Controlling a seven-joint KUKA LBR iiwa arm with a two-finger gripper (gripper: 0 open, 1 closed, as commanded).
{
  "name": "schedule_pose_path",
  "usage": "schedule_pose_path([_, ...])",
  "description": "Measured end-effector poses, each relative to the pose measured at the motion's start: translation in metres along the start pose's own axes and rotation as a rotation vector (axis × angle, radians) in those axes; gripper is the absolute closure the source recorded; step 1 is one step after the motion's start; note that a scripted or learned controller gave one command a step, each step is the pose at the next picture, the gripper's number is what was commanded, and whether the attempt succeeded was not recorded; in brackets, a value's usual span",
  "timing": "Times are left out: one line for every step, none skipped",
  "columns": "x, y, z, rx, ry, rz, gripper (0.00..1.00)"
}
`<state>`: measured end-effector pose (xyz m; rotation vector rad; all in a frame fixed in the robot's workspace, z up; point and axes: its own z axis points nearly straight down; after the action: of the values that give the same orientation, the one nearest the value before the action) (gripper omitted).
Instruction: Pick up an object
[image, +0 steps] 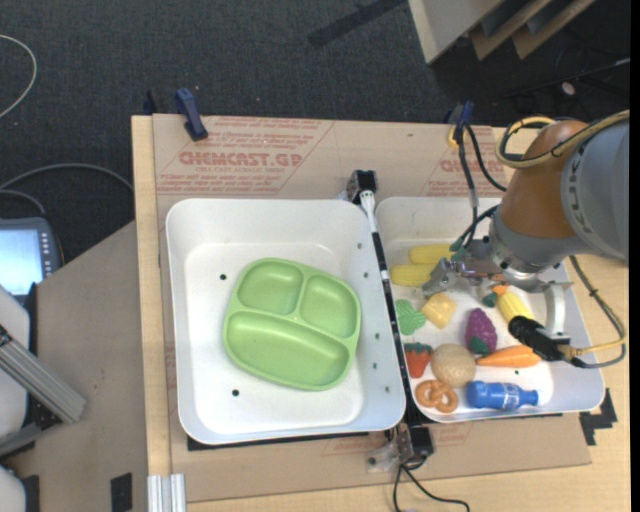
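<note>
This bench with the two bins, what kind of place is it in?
Probably a robotics lab: a robot arm reaches over white bins of toy food, clamped to a bench, with loose cables around.

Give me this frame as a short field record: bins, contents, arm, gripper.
left bin: holds a green divided plate
right bin: holds toy food, including a blue bottle, carrot, purple piece, pretzel, yellow pieces
arm: reaches in from the right, over the right bin
gripper: low among the yellow pieces; finger state unclear
held object: none visible
</note>
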<state>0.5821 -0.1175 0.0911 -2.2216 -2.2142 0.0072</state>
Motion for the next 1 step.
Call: schedule_pose_path([-0.0105,0.0805,0.0092,0.029,0.007,0.000,0.00])
